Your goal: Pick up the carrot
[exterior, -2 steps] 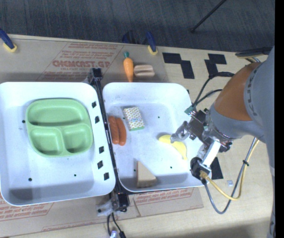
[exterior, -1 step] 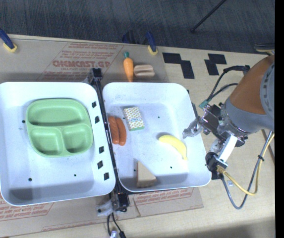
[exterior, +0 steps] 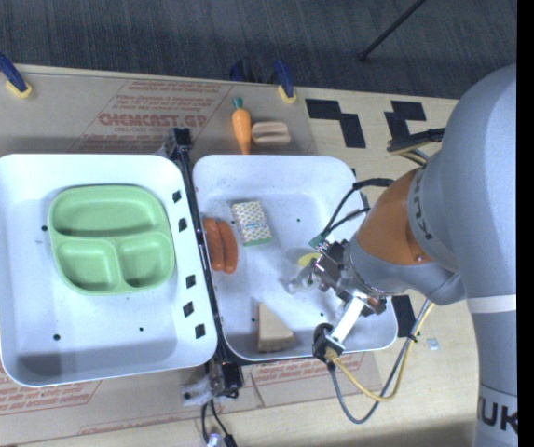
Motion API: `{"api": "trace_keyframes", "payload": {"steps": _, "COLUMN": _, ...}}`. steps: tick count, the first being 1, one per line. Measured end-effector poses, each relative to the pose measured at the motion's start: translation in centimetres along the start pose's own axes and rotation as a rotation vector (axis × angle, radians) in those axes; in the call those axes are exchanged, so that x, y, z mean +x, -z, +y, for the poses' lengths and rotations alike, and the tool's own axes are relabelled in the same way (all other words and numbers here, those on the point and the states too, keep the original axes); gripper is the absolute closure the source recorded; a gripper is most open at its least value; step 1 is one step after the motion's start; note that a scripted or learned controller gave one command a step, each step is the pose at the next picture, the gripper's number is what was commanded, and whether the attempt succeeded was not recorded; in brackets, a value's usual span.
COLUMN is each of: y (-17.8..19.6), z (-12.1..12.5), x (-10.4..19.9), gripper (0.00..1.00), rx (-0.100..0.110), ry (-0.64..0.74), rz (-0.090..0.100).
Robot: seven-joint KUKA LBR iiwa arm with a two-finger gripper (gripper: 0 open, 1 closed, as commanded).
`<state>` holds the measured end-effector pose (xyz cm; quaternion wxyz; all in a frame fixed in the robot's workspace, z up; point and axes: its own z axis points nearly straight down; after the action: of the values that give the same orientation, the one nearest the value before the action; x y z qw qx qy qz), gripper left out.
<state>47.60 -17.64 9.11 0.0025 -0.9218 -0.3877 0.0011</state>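
Two sausages, a packet and a wedge lying left of gripper; finger spacing unreadable. Carrot well beyond, outside right bin, beside bun.

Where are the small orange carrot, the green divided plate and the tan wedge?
small orange carrot (exterior: 240,130), camera view, middle of body
green divided plate (exterior: 111,207), camera view, large compartment
tan wedge (exterior: 271,329), camera view, top face

The arm is bulky, smooth and light grey, with an orange band above the wrist. Black cables loop along the wrist, and a yellow cable trails below it. Black letters "UK" mark the lower grey housing.
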Motion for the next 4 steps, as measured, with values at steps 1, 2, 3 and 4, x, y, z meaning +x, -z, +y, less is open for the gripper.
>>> {"api": "trace_keyframes", "payload": {"steps": 1, "y": 1.0, "z": 0.0, "x": 0.0, "gripper": 1.0, "rx": 0.003, "ry": 0.005, "rz": 0.0}}
{"api": "trace_keyframes", "payload": {"steps": 2, "y": 16.5, "z": 1.0, "x": -1.0, "gripper": 1.0, "rx": -0.004, "ry": 0.12, "rz": -0.001}}
{"api": "trace_keyframes", "payload": {"steps": 3, "y": 28.7, "z": 0.6, "x": -0.7, "gripper": 1.0, "rx": -0.004, "ry": 0.177, "rz": -0.001}}
{"api": "trace_keyframes", "payload": {"steps": 4, "y": 17.6, "z": -8.2, "x": 8.3, "gripper": 1.0, "rx": 0.001, "ry": 0.023, "rz": -0.002}}
